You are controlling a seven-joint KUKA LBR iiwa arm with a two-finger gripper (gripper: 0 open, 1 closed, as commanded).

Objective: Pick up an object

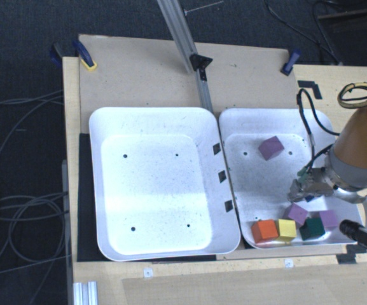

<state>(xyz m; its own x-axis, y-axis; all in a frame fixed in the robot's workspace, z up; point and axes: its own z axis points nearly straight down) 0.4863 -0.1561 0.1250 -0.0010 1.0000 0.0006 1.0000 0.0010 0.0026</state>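
Hovering low in the right bin [234,170], my gripper [303,190] sits just above the small purple foam-like cube [297,213]; I cannot tell its state. That cube looks light and rigid, so I'd pinch opposite flat faces

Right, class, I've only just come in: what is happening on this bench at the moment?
A grey robot arm reaches in from the right, with its gripper low over the right bin. Just below it a cluster of blocks sits in the near corner: orange block, yellow block, green block and two purple ones. Another purple block lies apart, farther back. Nothing is visibly grasped yet.
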